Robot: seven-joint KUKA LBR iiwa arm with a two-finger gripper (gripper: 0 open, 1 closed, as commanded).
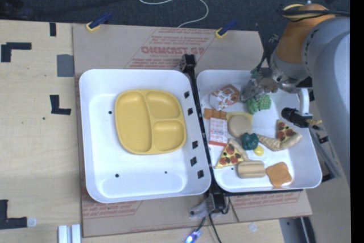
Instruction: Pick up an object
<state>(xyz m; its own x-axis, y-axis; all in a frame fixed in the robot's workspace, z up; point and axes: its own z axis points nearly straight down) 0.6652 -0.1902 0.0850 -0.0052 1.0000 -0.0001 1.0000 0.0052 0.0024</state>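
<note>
The broccoli (260, 103) lies in the right bin (311, 178), near its far edge and toward the right wall, and looks like the thing being gone for. The gripper (254, 90) sits low at the broccoli's far-left side, touching or just above it; whether it is spread or closed cannot be told from this angle, and nothing is seen held.

In my judgement the step in hand is the reach and descent, with the grasp not yet made. The next move calls for the tool to settle squarely over the broccoli, close on it, then lift straight up.

Room is tight. A wrapper (224, 96) lies just left of the gripper, and a round biscuit (239, 124) sits just nearer than the broccoli. A pizza slice (284, 135) lies toward the right wall, with a black part of the arm above it. A teal toy (249, 140), a second pizza slice (229, 155), a hot dog (251, 169) and a toast (278, 174) crowd the near edge. The far edge stands close behind the gripper, so little sideways play remains there.

The left bin (96, 168) holds a yellow tray (151, 121) at its middle, with bare floor along its near edge.
</note>
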